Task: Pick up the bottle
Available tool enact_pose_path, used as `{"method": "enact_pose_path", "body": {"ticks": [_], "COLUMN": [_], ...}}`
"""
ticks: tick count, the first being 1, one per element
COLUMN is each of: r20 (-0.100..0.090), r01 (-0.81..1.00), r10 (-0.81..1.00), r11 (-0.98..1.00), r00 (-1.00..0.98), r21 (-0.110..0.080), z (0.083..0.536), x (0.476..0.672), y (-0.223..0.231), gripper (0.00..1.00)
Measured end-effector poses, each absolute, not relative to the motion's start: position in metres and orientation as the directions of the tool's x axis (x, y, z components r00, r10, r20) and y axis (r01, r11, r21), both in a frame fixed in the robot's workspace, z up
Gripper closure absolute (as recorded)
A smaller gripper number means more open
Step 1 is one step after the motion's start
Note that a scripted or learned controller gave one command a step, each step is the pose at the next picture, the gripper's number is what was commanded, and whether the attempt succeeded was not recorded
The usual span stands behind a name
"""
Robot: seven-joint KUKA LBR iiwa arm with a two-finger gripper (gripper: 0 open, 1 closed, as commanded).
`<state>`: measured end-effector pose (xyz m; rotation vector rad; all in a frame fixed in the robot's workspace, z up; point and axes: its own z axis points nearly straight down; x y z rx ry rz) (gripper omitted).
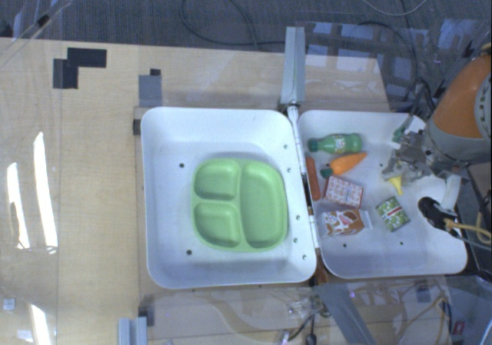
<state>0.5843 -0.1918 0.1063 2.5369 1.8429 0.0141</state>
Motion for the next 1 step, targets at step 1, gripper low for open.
{"method": "enact_pose_path", "body": {"ticks": [1], "r20": [0.001], "r01": [0.969], "r10": [0.97], "r11": [-0.245], "r00": [0.245], "r21": [0.007], "z": [0.2039], "x": [0.556], "y": [-0.1396], "gripper": [1.0]}}
